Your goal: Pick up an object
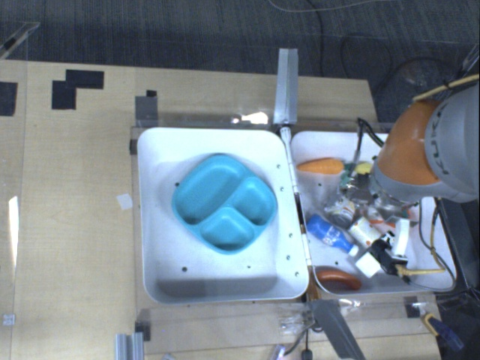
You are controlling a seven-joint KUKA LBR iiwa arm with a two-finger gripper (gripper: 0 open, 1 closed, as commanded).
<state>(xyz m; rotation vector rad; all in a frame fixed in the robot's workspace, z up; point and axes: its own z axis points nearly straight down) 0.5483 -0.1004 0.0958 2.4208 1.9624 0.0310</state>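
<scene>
My gripper (346,207) is down inside the right bin (322,147), below the orange band of the arm. A blue bottle-like object (327,230) lies just below and left of it, close to or touching the gripper. At the bin's far edge lies an orange carrot-shaped object (322,166). Against the near edge sits a reddish-brown rounded object (339,279). The arm and gripper hide much of the bin's right half. I see nothing clearly held.
The left bin (154,201) holds a blue divided dish (223,202) in its middle. A metal post (286,88) stands behind the wall between the two bins. The arm fills the space over the right bin's right side.
</scene>
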